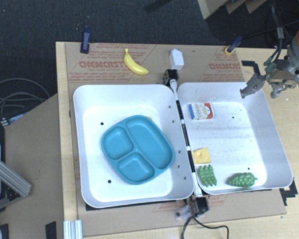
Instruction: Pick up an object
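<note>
— Where is your tool now?

— My grey two-finger gripper (261, 86) hangs over the far right corner of the right shallow white plastic bin (269, 133). The two fingers stand apart and nothing is between them.

— Which object will you take?

— The nearest is the small flat carton with blue, white and red print (201, 111), lying in the far part of this bin, left of the gripper. I judge it light and stiff, perhaps a little slippery; I would close on its two long edges.

— And the others?

— At the near edge lie a yellow wedge like cheese (202, 156), a green knobbly toy vegetable (207, 175) and a green leafy-looking lump (241, 179). The lump is blurred, so I cannot tell whether it is soft. The left white bin (84, 133) holds a blue three-compartment plastic tray (136, 149), wide and awkward to pinch.
</note>
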{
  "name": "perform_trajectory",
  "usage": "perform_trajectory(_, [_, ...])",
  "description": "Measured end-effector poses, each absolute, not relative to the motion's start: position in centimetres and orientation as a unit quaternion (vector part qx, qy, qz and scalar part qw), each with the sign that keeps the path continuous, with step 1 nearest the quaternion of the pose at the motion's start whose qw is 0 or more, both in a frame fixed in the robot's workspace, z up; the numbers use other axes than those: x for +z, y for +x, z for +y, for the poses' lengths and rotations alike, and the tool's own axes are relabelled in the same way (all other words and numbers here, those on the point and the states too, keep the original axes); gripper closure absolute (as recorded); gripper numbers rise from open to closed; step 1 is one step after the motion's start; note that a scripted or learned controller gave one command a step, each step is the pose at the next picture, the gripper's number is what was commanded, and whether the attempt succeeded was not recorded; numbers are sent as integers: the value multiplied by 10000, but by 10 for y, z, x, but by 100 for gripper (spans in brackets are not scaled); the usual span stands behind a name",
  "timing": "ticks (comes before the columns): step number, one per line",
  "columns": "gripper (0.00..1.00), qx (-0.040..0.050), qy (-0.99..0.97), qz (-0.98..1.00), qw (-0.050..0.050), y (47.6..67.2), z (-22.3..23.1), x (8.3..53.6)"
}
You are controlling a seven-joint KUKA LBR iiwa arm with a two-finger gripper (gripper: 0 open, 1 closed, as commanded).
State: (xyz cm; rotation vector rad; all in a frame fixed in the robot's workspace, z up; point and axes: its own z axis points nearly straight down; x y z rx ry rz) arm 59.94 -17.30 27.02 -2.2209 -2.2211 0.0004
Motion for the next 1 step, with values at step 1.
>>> perform_trajectory(1, [0,5,-7066,-7076,15,589,-116,191])
